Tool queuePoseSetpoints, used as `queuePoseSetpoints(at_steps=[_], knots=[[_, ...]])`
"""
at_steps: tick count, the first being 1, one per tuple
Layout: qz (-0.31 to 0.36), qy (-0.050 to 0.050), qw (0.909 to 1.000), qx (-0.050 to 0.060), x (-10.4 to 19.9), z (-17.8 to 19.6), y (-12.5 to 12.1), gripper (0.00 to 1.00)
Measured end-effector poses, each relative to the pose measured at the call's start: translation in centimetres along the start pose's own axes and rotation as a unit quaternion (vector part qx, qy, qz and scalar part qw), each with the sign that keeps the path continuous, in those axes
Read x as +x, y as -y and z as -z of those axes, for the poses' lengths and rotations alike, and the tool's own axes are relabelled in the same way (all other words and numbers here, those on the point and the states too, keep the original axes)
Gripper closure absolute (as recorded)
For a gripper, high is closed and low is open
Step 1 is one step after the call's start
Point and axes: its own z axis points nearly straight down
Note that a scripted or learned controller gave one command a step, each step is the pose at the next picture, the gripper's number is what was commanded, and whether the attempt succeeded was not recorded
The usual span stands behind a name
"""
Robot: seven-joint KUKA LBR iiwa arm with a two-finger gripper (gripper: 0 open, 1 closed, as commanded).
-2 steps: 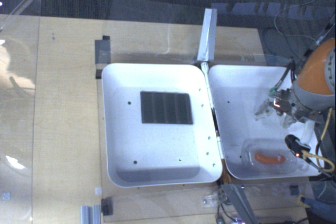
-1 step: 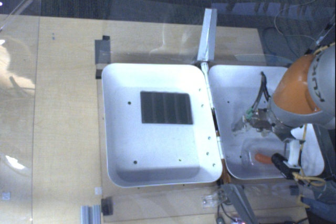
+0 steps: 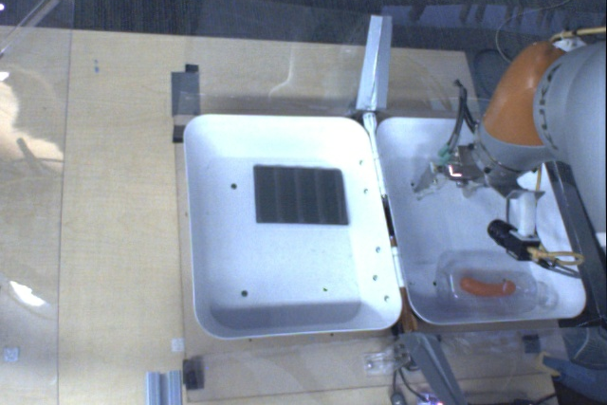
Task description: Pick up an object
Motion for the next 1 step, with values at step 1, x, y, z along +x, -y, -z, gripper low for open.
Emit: queuePoseSetpoints(at_steps=[1], knots=[[0.004,0.001,1.0,-0.004,0.17,1.26,-0.27,1.0]])
